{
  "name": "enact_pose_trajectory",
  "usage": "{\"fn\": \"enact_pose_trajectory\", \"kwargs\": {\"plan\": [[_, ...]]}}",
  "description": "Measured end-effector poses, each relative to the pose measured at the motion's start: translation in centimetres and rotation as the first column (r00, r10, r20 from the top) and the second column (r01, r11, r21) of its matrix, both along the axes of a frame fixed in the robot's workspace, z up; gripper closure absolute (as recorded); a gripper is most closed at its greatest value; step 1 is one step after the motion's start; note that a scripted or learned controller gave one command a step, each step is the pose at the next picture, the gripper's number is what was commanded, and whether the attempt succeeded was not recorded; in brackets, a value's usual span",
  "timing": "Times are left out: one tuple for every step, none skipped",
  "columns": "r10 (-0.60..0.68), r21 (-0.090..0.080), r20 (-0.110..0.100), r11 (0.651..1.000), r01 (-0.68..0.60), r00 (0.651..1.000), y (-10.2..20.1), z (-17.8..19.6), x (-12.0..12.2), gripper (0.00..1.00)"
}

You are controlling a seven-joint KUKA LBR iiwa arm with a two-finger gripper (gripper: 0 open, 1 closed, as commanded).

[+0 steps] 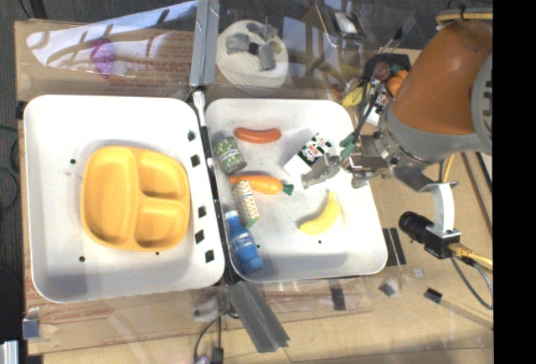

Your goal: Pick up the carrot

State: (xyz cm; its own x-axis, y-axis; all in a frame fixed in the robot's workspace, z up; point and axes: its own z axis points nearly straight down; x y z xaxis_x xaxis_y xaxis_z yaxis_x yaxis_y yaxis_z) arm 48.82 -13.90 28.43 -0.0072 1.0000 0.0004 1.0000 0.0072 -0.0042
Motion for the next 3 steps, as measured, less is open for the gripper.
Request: {"fn": "enact_pose_trajectory", "kwargs": {"plan": [[-0.107, 0.0, -0.004, 0.994, 0.107, 0.994, 2.5, -12.8, 6.9, 0.0], [-0.085, 0.0, 0.002, 0.996, 0.085, 0.996, 1.3, -17.3, 6.7, 0.0], [-0.11, 0.0, 0.002, 0.994, 0.11, 0.994, 1.7, -19.2, 7.5, 0.0]]}}
